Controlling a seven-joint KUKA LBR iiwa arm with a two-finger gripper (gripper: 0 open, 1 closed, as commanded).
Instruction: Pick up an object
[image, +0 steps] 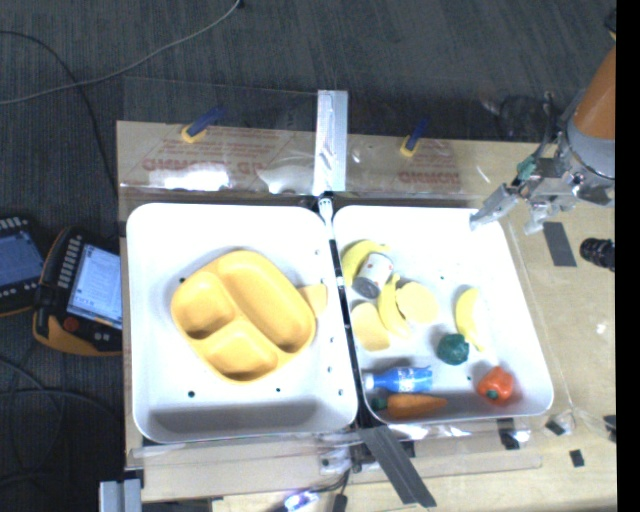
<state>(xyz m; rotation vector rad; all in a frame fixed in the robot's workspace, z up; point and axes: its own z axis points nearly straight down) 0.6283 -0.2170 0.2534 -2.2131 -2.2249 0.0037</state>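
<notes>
The right bin holds several small things: a yellow banana-like piece with a grey and white cylinder on it, pale yellow slices, a lemon, a dark green lump, a red-orange fruit, a blue bottle and an orange carrot. My gripper hangs over the bin's far right corner, well above the objects. Its fingers are spread open with nothing between them.
The left bin carries a large yellow divided dish. A raised divider separates the two bins. A handheld controller lies off the bench at the left. Clamps and tape sit along the bench's back edge.
</notes>
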